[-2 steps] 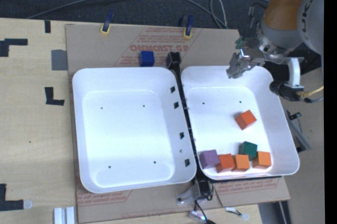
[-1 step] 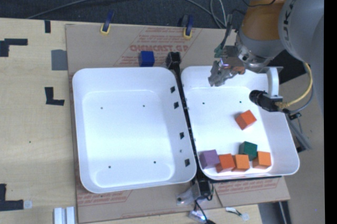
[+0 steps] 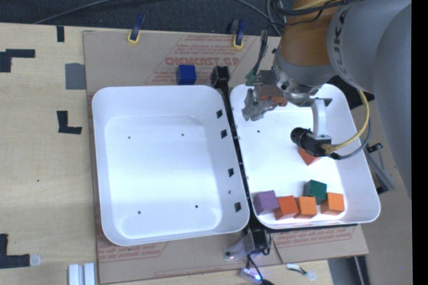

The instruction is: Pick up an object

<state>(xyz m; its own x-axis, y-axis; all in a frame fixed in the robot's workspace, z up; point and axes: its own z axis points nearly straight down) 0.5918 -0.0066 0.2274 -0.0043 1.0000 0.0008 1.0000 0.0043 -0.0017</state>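
Smooth white right bin (image 3: 354,118) holds square blocks (image 3: 306,205); metal hand (image 3: 257,105) grip unclear

**Grey Arm, Orange Band, Trailing Cables**

The arm (image 3: 374,36) was finished in smooth grey, its broad rounded casing marked with part of a dark lettered logo. A glossy orange band (image 3: 314,23) was set above the wrist. Black cables were looped over the top of that band, and a yellow cable was run down the side. The gripper (image 3: 255,106) was built of small grey metal parts, with a black cylindrical fitting mounted nearby.
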